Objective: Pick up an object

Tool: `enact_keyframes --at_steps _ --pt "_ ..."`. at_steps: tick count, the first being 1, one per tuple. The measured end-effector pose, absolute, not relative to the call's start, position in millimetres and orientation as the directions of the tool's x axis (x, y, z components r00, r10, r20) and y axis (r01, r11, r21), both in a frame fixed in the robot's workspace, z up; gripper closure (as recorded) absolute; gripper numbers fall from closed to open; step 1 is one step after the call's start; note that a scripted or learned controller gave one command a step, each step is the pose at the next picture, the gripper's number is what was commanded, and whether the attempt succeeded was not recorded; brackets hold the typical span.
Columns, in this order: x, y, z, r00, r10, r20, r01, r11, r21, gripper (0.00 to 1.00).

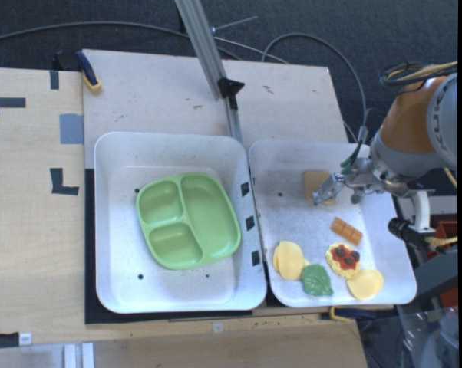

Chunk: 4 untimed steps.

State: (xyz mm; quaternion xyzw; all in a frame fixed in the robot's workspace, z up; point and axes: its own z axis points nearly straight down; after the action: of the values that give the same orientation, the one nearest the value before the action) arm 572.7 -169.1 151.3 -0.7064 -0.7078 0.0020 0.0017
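The right bin (281, 163) holds several toy foods. A tan bread-like piece (315, 180) lies near its far side, and my gripper (328, 192) sits low right beside it, touching or overlapping its right edge. Nearer the front lie an orange-brown wafer (346, 231), a small pizza-like round with red topping (344, 258), a yellow piece (289, 260), a green leafy piece (317, 280) and another yellow piece (365, 284). The grey arm with its orange band (415, 121) comes in from the right.
A green divided plate (189, 221) lies in the left bin (112, 205). A slanted metal rail (204, 41) crosses the bench behind the bins, ending in a black clamp (229, 88). Cables run behind the right bin.
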Motion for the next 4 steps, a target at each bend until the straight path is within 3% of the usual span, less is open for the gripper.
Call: enact_keyframes --at_steps 1,2,3,4 --pt "573.0 -158 99 -0.002 1.000 0.001 1.000 0.002 -0.007 0.00" --pt "573.0 -158 89 -0.002 1.000 -0.002 1.000 0.002 -0.001 0.00" --pt "573.0 -158 99 -0.003 1.000 -0.001 1.000 0.003 -0.002 1.00" --pt "566.5 -156 158 -0.001 1.000 -0.001 1.000 0.001 0.004 1.00"
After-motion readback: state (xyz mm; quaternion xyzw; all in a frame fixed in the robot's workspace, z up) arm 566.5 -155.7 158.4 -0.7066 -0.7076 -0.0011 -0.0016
